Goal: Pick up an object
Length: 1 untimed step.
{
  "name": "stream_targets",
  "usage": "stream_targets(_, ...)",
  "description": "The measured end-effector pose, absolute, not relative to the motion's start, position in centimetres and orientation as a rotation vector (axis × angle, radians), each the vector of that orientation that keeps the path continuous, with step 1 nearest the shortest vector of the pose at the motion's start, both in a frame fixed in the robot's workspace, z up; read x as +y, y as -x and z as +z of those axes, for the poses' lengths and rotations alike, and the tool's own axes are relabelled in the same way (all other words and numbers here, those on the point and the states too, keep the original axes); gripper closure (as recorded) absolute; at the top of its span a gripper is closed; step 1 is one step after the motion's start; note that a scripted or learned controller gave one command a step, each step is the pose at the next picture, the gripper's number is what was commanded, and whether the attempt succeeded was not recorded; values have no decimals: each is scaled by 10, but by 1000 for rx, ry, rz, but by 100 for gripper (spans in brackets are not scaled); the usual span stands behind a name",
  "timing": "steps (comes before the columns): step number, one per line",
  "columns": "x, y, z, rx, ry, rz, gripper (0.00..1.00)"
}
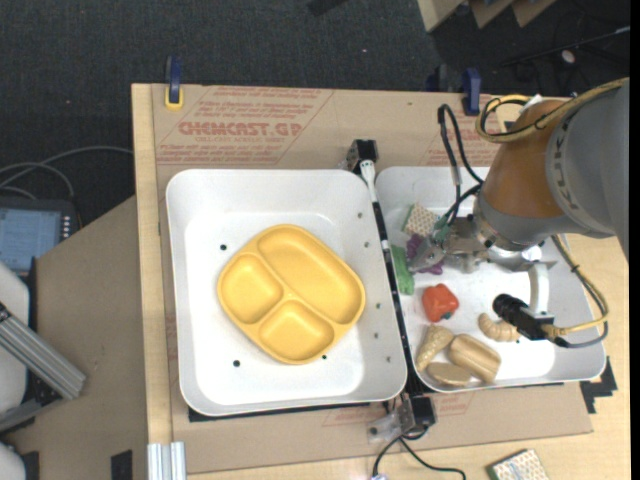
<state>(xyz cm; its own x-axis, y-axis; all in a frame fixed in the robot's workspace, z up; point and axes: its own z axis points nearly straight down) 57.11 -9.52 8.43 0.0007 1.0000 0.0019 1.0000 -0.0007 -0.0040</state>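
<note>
My gripper hangs low over the left part of the right bin, below the grey and orange wrist. Just off its tip lies a small purple thing, with a green strip against the bin's left wall. A patterned beige piece lies a little further back. Nearer the front sits a red piece. The view does not show anything held.
The front of the right bin holds a tan cone, a brown loaf-like piece and a pale curved piece. The left bin carries a yellow compartment plate. Cables loop behind the wrist.
</note>
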Motion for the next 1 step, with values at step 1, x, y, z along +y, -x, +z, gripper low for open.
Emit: stream_targets(1, -95, -572, 95, -2220, 2222, 0, 100)
